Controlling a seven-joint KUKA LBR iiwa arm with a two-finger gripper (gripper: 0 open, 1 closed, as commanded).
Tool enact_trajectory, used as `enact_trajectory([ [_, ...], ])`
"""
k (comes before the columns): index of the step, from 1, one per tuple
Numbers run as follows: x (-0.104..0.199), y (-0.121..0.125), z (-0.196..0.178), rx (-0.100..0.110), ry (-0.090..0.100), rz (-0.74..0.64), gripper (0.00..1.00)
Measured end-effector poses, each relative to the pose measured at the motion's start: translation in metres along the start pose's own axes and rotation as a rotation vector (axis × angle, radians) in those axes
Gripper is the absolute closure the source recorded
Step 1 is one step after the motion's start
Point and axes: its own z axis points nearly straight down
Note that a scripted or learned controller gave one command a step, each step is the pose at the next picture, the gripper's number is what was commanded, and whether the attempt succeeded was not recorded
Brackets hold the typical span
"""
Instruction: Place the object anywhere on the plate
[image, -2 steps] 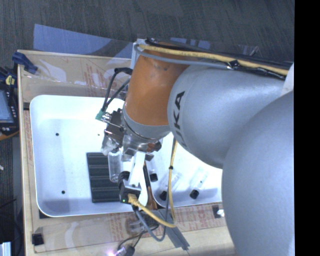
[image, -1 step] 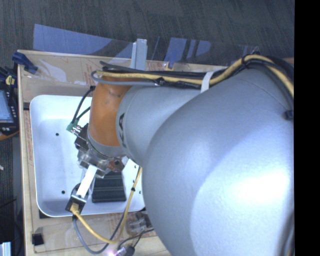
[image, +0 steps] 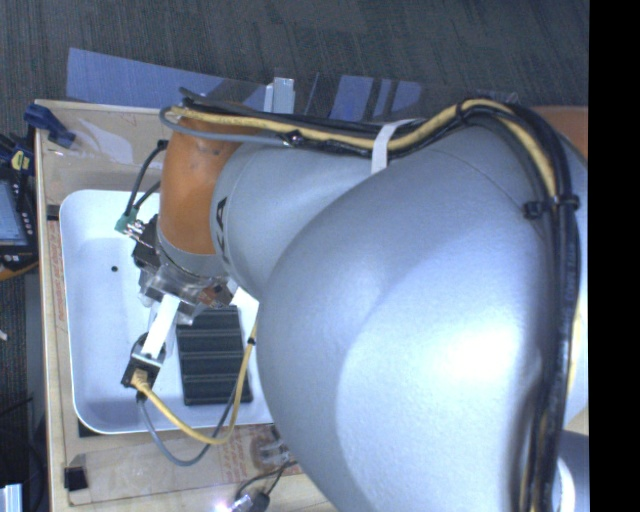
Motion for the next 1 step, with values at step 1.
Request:
enact_trajectory([
  [1, -0.0751, 0.0682, -0.0034, 0.003, -0.001, -0.163, 1.0],
])
